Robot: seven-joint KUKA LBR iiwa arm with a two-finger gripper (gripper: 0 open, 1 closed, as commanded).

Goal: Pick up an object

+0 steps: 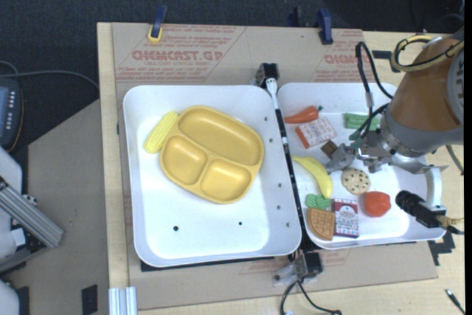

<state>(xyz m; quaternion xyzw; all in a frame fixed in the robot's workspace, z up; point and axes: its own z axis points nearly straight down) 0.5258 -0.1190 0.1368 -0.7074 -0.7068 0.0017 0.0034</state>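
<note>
My gripper [352,158] hangs low over the middle of the right bin [335,94], reaching in from the right under the grey and orange arm [426,101]. A small dark brown piece [330,150] lies just left of it. A chocolate chip cookie [355,180] is right below it and a yellow banana [313,174] to its lower left. Close by lie a red tomato [377,203], a red-and-white packet [316,133], an orange carrot [302,115] and a green piece [357,119], which the arm partly hides.
At the right bin's front edge sit a waffle [321,223], a red box [345,218] and a small green item [317,201]. The left bin [214,236] holds a yellow divided plate [212,153] and a corn cob [161,131]. Cables [366,74] run along the arm.
</note>
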